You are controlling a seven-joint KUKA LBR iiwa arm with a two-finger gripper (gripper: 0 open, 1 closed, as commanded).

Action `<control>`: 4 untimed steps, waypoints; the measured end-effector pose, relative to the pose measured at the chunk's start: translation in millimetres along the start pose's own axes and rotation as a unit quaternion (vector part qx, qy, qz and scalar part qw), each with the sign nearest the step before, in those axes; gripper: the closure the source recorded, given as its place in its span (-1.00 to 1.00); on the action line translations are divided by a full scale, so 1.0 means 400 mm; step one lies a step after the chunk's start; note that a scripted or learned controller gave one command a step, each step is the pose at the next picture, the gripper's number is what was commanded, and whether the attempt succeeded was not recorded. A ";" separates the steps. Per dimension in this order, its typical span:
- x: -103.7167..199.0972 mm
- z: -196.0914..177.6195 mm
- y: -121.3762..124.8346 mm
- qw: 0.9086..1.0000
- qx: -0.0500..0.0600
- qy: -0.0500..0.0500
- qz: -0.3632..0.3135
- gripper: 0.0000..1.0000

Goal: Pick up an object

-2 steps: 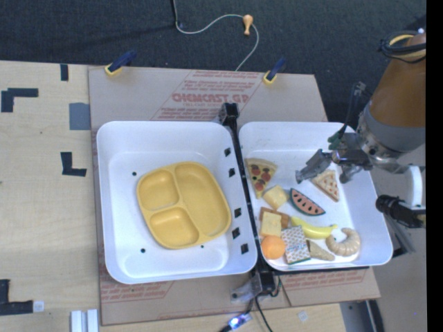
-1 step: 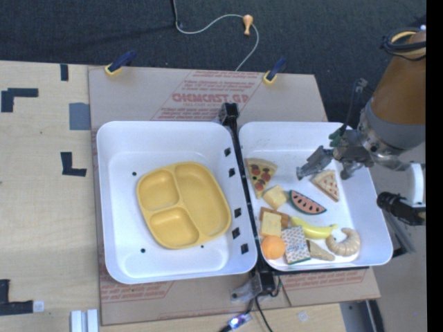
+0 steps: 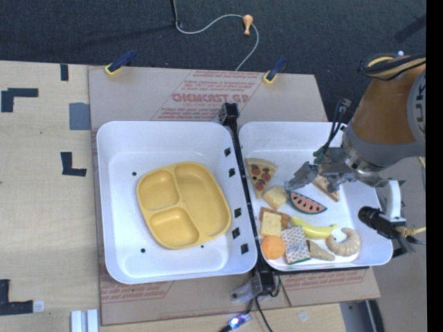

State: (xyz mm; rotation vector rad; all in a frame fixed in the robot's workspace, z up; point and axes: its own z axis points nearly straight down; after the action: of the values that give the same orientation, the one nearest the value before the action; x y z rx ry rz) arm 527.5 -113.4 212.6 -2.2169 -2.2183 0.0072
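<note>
The right bin holds several toy foods: a pizza slice, a yellow wedge, a watermelon slice, a banana, toast, an orange, a checkered sandwich piece and a curled pastry. My gripper hangs low over the bin's middle right, just above the watermelon slice. Its fingers are spread open. A tan wedge lies under and between them, partly hidden; nothing is lifted.
A yellow divided plate lies in the left bin. The black divider separates the bins. The arm's grey and orange body overhangs the right bin's far right side. A cable and clamps lie beyond the bins.
</note>
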 end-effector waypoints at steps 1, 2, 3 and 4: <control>0.003 0.111 -0.013 1.000 0.000 0.000 0.000 -1.00; -0.004 0.269 -0.004 1.000 0.000 0.000 0.000 -1.00; -0.003 0.315 0.000 1.000 -0.004 0.000 0.000 -1.00; 0.002 0.286 0.005 1.000 -0.007 0.001 -0.001 1.00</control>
State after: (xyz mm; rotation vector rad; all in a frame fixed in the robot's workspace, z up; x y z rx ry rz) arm 528.8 -112.4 98.3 -2.2210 -2.2263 -0.0125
